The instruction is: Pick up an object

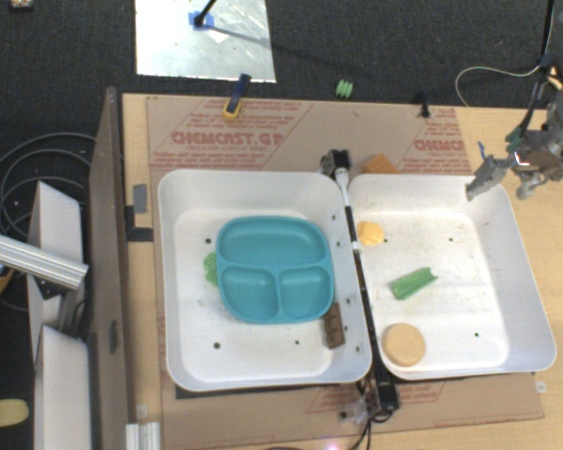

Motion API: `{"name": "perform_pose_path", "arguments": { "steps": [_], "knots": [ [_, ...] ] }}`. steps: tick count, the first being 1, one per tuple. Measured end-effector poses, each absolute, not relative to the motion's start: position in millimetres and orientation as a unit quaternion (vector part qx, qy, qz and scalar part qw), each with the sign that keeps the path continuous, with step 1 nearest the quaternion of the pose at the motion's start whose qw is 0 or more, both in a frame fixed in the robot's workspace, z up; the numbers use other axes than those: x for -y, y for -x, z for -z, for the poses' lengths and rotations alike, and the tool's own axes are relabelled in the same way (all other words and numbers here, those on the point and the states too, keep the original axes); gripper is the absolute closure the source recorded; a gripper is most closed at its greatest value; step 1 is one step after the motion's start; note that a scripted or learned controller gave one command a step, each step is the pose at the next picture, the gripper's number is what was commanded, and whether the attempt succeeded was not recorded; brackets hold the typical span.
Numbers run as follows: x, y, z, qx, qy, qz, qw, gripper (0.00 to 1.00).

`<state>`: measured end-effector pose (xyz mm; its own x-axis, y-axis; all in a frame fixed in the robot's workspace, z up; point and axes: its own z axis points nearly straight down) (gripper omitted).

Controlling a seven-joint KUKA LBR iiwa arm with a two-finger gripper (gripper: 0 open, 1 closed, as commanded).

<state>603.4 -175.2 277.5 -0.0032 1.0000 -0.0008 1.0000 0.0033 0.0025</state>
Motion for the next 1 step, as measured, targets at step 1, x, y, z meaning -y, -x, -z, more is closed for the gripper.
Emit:
{"name": "perform_pose_path", "arguments": {
  "steps": [1],
  "knots": [
    [99.2,-575.6,-166.2,-0.711,-0.704,0.0016,-0.006,0.0]
  ]
}}
